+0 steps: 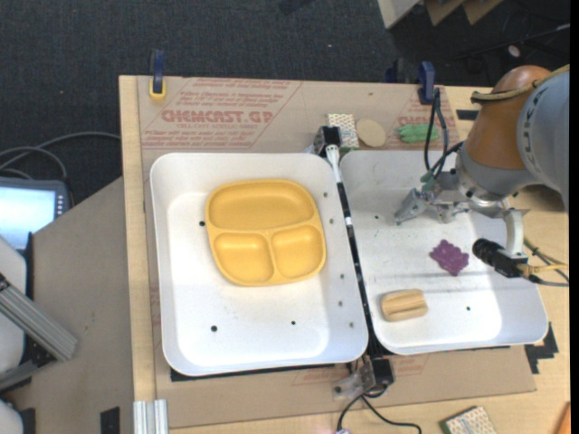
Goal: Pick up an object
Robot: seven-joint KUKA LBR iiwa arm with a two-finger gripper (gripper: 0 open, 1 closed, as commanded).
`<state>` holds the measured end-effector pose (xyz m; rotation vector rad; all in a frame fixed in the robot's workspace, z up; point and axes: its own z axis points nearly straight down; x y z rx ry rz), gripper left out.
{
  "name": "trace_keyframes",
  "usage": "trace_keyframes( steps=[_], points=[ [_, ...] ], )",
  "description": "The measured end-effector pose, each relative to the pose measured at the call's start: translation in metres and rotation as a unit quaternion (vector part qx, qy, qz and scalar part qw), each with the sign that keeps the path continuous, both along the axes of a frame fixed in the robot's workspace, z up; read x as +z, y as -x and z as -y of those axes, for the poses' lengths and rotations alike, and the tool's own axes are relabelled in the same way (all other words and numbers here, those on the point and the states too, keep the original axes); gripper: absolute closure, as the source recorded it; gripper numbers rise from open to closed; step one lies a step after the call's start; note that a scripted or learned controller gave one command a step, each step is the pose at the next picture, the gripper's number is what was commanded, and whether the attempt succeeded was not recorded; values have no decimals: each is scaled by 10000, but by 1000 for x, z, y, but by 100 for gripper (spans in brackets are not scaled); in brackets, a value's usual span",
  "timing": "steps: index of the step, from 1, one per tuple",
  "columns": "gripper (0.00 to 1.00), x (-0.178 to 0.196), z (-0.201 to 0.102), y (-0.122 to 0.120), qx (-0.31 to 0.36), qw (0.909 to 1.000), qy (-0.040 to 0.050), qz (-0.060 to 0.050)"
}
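The bench is a flat sheet of pale brown board printed with red lettering, and two shallow white bins with rounded corners sit on it side by side, their inner rims touching. The left bin is the roomier-looking of the two, smooth and glossy, with a few small dark dots on its floor. In it, toward 12 o'clock of its centre, lies a yellow divided tray, a matte plastic plate with soft rounded edges, one wide compartment at the top and two smaller ones below.

The right bin is of the same white plastic, with faint scuff marks on its floor. The grey arm with its orange band enters from 3 o'clock and bends down over this bin's upper part. The gripper, a cluster of pale metal parts, hangs low near the bin's 12 o'clock area; whether its fingers stand apart or together I cannot tell, and nothing shows between them.

Two loose things lie in the right bin. At about 6 o'clock of its centre is a tan block, a short, rounded oblong like a small loaf, smooth and dull. At about 3 o'clock of the centre, well apart from the gripper, sits a purple piece, small, lumpy and rough-edged, its exact form too small to tell.

Beyond the bins at 12 o'clock, on the bare board, rest a round tan disc and a small green item.
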<state>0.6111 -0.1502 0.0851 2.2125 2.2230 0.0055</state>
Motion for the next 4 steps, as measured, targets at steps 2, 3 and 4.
trace_keyframes(
  steps=[2,3,4],
  points=[
    [0,-1,25,89,-15,10000,-26,-58],
    [100,10,27,87,-28,10000,-6,-25],
    [100,0,-55,111,0,10000,-12,-34]
  ],
)
